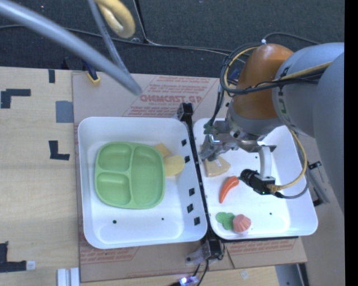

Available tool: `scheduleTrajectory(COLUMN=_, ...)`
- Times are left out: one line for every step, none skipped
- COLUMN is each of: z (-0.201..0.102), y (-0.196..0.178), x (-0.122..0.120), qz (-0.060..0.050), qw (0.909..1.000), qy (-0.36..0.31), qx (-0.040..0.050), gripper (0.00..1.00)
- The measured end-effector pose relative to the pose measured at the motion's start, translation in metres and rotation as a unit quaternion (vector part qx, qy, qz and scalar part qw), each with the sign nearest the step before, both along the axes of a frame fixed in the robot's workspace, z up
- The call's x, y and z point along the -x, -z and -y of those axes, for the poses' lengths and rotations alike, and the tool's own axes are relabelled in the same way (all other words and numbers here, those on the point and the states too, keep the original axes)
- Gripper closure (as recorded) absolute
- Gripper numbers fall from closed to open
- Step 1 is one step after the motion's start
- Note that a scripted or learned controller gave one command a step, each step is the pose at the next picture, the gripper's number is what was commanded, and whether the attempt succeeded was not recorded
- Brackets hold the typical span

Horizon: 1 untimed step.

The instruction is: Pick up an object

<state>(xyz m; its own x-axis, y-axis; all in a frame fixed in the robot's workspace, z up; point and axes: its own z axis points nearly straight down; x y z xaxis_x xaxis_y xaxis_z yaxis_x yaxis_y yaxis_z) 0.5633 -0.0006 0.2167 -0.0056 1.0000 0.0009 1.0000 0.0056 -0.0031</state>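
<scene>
Grey claw (213,149) over tan piece (217,166), right bin (291,215).

A brown cardboard sheet (168,95) with red letters lay under the bins. At eleven o'clock, a yellow thing (116,15) sat on the dark floor (184,25). Black tape marks (56,149) dotted the wooden bench (33,190) at nine o'clock.

Grey arm (313,84) from the right, orange-banded wrist bent down, gripper (213,146) low
</scene>
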Motion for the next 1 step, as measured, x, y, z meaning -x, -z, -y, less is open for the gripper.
scheduleTrajectory(z=-0.0533, y=0.0073, x=0.0054, qz=0.000, qw=1.0000, qy=0.000, qx=0.0001, gripper=1.00)
